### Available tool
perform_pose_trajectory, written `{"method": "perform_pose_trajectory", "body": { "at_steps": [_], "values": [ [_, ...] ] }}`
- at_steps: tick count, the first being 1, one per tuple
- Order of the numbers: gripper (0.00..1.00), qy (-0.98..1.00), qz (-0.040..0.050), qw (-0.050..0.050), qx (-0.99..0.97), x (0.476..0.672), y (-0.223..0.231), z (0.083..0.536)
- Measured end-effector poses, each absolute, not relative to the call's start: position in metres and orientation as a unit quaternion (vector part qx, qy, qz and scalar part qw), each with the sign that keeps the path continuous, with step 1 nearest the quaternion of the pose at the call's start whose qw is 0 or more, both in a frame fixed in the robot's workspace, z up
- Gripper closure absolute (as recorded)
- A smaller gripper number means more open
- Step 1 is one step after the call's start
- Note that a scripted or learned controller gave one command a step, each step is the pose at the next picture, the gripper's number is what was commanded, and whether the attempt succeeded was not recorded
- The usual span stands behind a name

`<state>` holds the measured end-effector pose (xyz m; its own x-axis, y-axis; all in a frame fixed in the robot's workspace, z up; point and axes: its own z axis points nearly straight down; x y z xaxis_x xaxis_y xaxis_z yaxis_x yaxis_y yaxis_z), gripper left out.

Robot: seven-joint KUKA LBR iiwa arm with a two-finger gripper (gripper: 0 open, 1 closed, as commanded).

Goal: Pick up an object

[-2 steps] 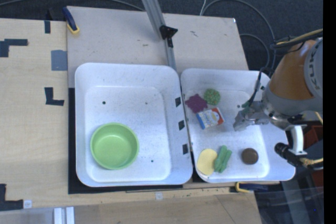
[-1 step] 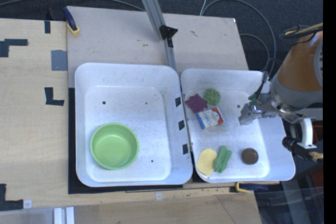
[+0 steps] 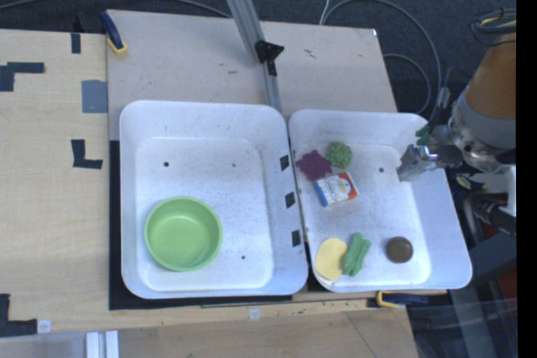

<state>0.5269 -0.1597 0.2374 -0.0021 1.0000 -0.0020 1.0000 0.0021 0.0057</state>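
Fixed overhead slant across both bins (image 3: pixel 288 138), seemingly mid-range.

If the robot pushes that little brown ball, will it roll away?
Probably. The brown ball looks round, so a nudge would likely send it rolling across the right bin. It sits apart from the other toys, so nothing nearby would stop it. It looks small, so it may slip from the gripper if pinched off-centre.
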Motion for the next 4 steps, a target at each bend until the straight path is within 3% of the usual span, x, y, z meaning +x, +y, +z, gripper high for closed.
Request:
{"method": "perform_pose_trajectory", "body": {
  "at_steps": [1,4],
  "values": [
    [1.00,0.708,0.0010,0.002,0.706,0.528,-0.160,0.284],
    [1.00,0.709,-0.0004,-0.001,0.705,0.558,0.007,0.267]
  ]
}}
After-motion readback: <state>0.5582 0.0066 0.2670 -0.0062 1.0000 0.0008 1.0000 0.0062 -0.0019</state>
